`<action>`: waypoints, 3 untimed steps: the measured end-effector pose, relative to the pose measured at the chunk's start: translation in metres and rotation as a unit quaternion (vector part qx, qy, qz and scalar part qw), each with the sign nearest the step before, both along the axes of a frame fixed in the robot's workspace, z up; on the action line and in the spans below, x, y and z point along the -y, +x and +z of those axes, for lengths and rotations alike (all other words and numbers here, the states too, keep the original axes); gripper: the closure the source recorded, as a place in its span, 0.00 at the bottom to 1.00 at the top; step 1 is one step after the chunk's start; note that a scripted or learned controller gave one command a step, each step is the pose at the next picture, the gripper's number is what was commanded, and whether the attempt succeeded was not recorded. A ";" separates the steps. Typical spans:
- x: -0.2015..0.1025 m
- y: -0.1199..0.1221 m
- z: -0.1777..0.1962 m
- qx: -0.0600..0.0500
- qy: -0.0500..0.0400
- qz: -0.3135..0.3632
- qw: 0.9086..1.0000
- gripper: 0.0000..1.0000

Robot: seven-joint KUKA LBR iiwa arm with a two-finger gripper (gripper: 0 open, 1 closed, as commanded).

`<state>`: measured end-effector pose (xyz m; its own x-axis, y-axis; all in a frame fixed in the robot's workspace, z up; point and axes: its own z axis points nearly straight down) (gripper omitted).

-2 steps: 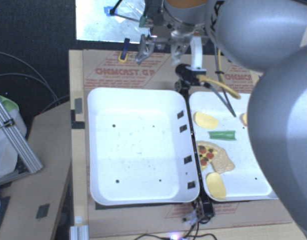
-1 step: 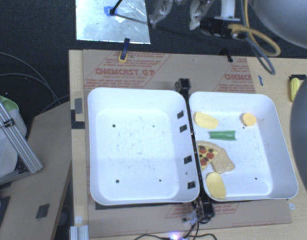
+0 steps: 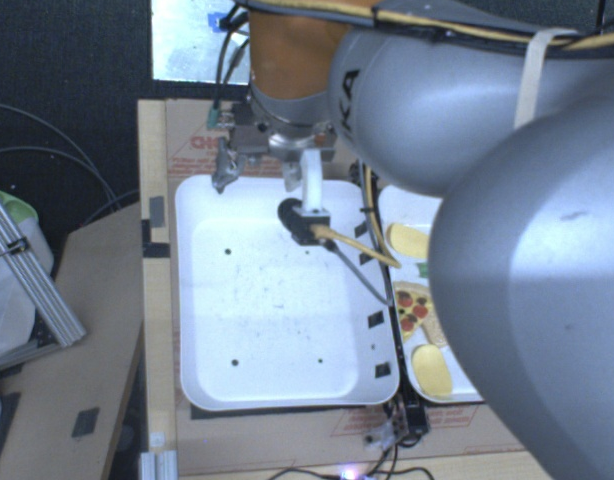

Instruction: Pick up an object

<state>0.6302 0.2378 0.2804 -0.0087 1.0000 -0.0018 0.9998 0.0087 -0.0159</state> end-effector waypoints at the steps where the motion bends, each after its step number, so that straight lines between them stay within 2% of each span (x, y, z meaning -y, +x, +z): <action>1: 0.084 0.018 0.026 0.010 0.000 -0.007 1.000 0.00; 2: 0.036 -0.030 0.045 0.008 0.002 0.000 1.000 0.00; 3: 0.058 -0.027 -0.083 0.002 -0.001 -0.005 1.000 0.00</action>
